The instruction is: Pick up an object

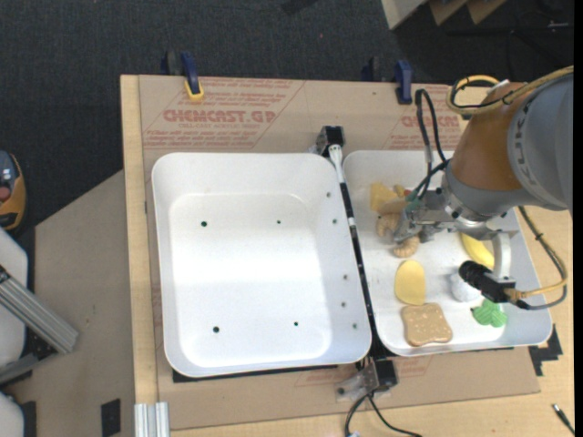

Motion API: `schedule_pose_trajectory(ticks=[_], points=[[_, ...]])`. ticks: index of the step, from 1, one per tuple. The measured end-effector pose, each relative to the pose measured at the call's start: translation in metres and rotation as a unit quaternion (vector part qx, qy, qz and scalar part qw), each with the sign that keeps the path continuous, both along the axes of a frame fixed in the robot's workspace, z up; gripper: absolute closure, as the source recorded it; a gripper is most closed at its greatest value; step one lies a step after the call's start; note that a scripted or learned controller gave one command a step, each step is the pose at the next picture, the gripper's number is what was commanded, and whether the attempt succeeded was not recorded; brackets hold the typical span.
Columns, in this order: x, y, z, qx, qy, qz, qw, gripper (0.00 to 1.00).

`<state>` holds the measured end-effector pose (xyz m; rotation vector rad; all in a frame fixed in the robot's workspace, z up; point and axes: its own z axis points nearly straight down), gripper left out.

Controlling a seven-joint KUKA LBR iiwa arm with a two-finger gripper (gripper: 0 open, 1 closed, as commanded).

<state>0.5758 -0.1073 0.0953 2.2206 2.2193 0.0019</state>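
My gripper (412, 222) is low in the upper left part of the right bin (524, 330). It sits right over a tan, lumpy piece (404, 242) and next to a yellow-and-tan piece (385, 197). I cannot tell whether it touches either one. Nearer the front lie a yellow oval piece (410, 281) and a toast slice (426, 324). A yellow banana-like piece (475, 248) lies partly under the wrist. A green piece (490, 314) and a small white piece (459, 288) lie at the bin's right front.
The left bin (168, 271) stands beside the right one, with a black divider strip (351, 235) between them. Both rest on a cardboard-covered bench (228, 112). The grey and orange arm (510, 153) covers the right bin's far right corner.
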Motion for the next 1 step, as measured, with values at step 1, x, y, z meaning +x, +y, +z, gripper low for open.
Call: schedule_pose_trajectory(ticks=[1], points=[[0.0627,0.0693,0.0961,0.0003,-0.006,0.005,1.0000,1.00]])
